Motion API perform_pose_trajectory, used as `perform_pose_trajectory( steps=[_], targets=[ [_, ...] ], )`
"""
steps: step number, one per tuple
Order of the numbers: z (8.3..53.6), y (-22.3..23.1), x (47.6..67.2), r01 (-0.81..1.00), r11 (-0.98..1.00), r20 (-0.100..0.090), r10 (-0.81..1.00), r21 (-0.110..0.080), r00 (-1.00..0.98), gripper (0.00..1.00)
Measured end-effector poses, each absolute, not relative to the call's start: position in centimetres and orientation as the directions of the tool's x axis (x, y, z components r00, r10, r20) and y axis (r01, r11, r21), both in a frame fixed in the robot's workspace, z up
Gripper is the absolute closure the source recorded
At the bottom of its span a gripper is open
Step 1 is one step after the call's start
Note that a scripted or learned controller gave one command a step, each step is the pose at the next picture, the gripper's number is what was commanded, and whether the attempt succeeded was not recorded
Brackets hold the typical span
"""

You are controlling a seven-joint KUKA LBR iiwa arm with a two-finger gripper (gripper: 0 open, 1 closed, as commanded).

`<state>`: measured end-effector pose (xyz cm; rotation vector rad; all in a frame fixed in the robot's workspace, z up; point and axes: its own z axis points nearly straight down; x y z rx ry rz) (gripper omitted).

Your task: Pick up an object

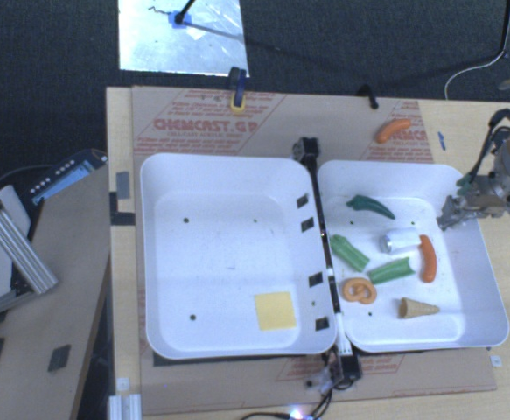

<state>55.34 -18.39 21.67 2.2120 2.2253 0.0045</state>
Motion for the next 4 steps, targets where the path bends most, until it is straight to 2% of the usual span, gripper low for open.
perform_pose_trajectory(
  steps=[1,2,3,4],
  targets=[
    [15.0,-14.4,62.2,1.0,0.01,0.001,1.0,0.002,-0.01,1.0],
    [18.7,-6.5,63.4,1.0,0.013,0.003,1.0,0.006,-0.013,1.0],
    [25.6,0.7,65.7,1.0,0.012,0.003,1.0,0.011,-0.012,1.0],
    [27.4,10.0,66.9,1.0,0.013,0.005,1.0,0.005,-0.013,1.0]
  ],
)
